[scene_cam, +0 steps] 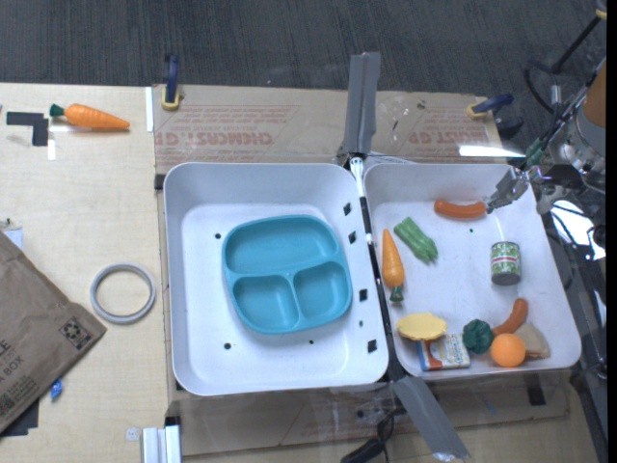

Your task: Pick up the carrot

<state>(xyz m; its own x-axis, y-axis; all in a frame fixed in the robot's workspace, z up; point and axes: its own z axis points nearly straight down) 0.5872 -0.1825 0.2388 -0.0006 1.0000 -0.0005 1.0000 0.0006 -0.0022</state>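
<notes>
An orange carrot (391, 258) with a green top lies upright along the left wall of the right bin (554, 258). A second carrot (92, 117) lies outside the bins on the bench at far left. My gripper (507, 191) hangs over the upper right part of the right bin, just beside the right end of a red-orange sausage (459, 209). It is well to the right of and above the bin's carrot, and I see nothing held in it.
The right bin also holds a green vegetable (416, 239), a small can (505, 262), a yellow piece (421, 327), broccoli (476, 335), an orange (507, 351) and another sausage (514, 314). A blue divided plate (286, 273) sits in the left bin. A tape ring (122, 291) lies on the bench.
</notes>
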